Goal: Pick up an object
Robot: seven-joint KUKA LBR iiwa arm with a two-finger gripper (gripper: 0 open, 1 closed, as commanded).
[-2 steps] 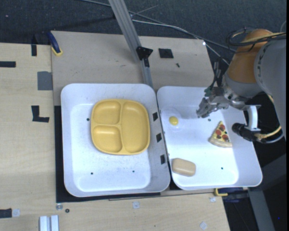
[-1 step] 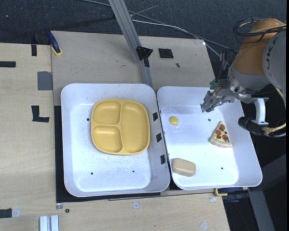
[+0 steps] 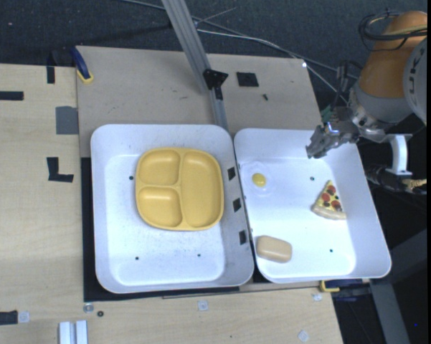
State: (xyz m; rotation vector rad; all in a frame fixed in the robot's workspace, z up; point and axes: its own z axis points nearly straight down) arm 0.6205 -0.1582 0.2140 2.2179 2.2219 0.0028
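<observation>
Two shallow white bins sit side by side on a tan worktop (image 3: pixel 158 84). They look smooth and hard, with round corners and low walls.

The left bin (image 3: pixel 115 264) holds a yellow plate (image 3: pixel 179 189). The plate is a soft square with round corners and three dips in it, one long and two small. It looks like shiny plastic. There is bare white floor all around it, most of all below it.

The right bin (image 3: pixel 358 256) holds three small things, well apart from each other. A toy pizza slice (image 3: pixel 329 201) lies near the right wall. It is a flat triangle with a pale crust and red dots. Its long way runs up and down the view, with the tip toward the top and the crust toward the bottom. A toy fried egg (image 3: pixel 259 180) lies near the left wall, flat and white with a round yellow bump. A tan block (image 3: pixel 274 249) with soft corners lies near the bottom left, its long way across the view.

The tool (image 3: pixel 320 145) hangs over the top right part of the right bin, above the pizza slice and not touching it. It is dark and small, so I cannot tell if it is open or closed. Nothing can be seen in it. The middle of this bin is bare.
</observation>
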